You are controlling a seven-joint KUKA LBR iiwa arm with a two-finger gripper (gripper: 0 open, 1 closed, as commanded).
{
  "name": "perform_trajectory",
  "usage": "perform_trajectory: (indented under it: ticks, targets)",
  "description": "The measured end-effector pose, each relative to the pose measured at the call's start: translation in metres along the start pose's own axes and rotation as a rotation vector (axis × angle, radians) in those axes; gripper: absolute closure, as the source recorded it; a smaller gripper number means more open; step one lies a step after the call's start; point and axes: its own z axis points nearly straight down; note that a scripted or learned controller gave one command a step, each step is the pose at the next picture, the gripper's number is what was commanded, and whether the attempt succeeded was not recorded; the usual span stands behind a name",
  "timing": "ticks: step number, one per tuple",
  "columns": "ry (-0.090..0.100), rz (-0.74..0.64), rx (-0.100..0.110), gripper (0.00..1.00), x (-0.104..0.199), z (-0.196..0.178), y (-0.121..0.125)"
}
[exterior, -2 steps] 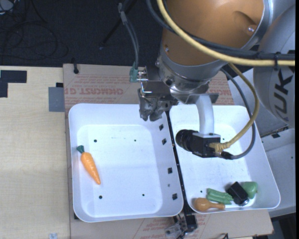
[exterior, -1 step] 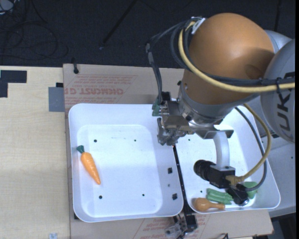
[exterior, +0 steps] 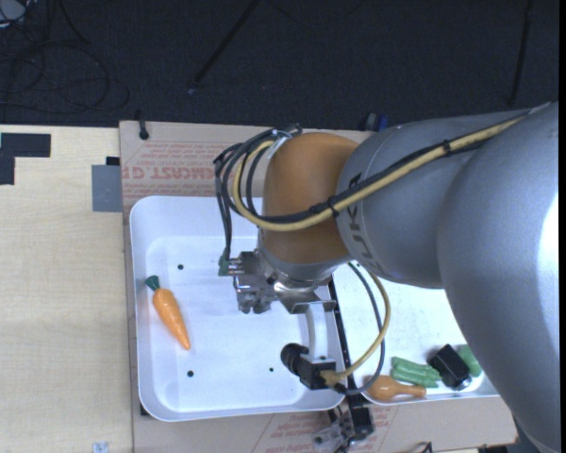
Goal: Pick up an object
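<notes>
An orange toy carrot [exterior: 171, 318] with a green top lies near the left wall of the left white bin [exterior: 208, 396]. My gripper [exterior: 254, 296] hangs over the middle of that bin, to the right of the carrot and apart from it. The orange-banded wrist and the grey arm above it hide the part of the bin beneath them. I see nothing held at the gripper.
In the right bin [exterior: 453, 396], near its front edge, lie a green pod-shaped toy [exterior: 416, 372], an orange pear-shaped toy [exterior: 393, 389] and a black block [exterior: 450, 366] with a green thing [exterior: 469, 358] behind it. The arm covers most of that bin.
</notes>
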Motion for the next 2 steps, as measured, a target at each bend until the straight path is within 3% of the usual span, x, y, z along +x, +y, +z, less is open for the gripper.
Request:
perform_trajectory:
  ticks: [1,2]
  targets:
    - [0.004,-0.002,-0.011,1.00,0.035,-0.007,-0.013]
    - [0.005,-0.003,-0.015,1.00,0.081,-0.006,0.009]
